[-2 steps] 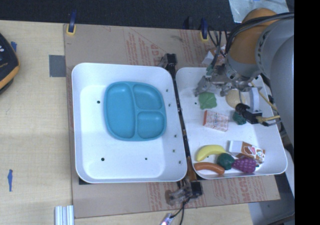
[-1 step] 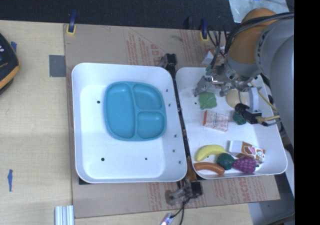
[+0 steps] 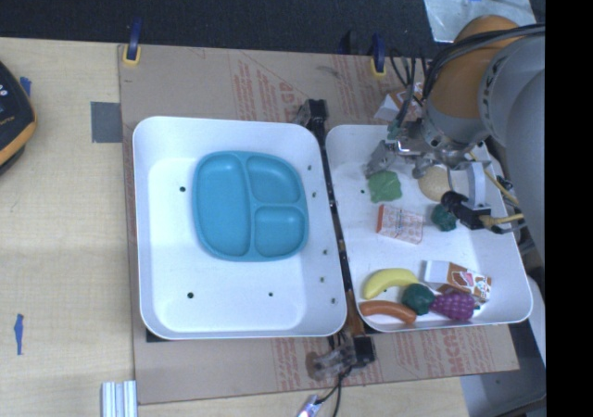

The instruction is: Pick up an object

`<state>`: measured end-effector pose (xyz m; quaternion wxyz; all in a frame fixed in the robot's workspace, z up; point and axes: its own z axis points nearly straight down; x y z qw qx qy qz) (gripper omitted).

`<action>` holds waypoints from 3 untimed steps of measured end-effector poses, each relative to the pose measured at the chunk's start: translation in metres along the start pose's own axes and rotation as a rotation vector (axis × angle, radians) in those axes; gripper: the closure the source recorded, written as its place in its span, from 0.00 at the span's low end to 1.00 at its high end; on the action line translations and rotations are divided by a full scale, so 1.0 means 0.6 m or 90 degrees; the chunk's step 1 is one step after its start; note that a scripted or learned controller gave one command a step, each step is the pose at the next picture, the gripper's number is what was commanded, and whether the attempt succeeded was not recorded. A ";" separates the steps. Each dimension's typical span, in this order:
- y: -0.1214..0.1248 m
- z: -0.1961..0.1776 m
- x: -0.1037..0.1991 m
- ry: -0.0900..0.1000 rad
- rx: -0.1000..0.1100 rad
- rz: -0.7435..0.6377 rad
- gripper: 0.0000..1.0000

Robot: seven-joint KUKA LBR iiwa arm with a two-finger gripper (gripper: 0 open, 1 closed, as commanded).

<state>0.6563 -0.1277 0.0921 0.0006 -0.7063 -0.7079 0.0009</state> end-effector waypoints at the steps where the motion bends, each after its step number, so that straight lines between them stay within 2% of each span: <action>1: -0.001 0.000 0.027 0.000 0.002 -0.002 0.00; 2: 0.000 0.000 0.006 0.000 0.000 0.000 0.00; 3: 0.000 0.000 0.012 0.000 0.001 -0.001 0.00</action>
